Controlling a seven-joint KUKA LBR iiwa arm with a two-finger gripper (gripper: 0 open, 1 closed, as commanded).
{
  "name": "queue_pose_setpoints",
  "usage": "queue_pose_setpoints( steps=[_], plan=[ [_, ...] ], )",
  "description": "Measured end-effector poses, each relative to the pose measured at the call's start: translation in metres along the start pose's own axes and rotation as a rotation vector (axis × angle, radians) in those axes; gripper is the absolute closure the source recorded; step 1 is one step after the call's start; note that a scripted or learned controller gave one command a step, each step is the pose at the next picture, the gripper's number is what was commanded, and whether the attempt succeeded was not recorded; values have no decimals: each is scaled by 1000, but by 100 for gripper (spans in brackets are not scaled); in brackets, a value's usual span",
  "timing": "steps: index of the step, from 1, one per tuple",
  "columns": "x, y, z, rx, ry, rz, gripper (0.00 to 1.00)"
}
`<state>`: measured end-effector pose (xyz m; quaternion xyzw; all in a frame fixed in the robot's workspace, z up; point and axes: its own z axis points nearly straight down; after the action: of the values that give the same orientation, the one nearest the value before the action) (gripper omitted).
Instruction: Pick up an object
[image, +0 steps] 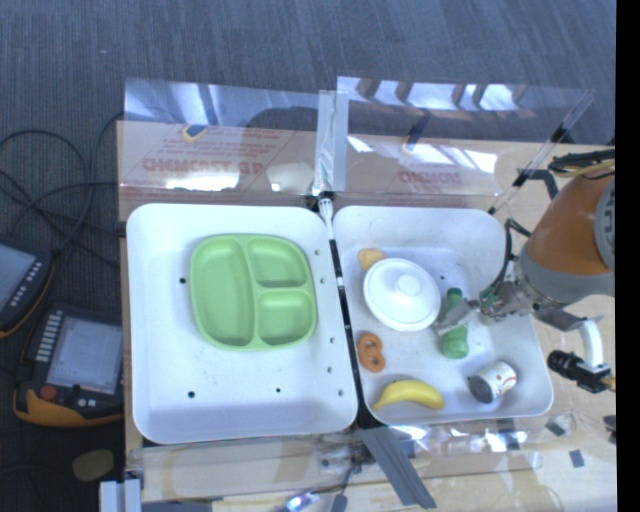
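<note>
Grey carpet lies under a surface (140, 170) bearing two bins. Left bin (150, 380): green tray (252, 290). Right bin (520, 395): white lid (402, 293), pretzel (370, 351), banana (408, 394), cup (492, 381), green toy (454, 338). End effector (470, 308) is placed just beside the toy, seemingly for grasping; its opening cannot be told.

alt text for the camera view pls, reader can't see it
A grey arm's tool reaches from the right over a green object in the right bin, among a white lid, banana and can. The left bin holds a green tray.
</note>
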<state>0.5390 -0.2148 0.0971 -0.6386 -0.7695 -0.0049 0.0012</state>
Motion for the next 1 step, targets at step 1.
queue_pose_setpoints(
  steps=[1],
  plan=[
    [-1,-1,-8,2,-1,1,100]
  ],
)
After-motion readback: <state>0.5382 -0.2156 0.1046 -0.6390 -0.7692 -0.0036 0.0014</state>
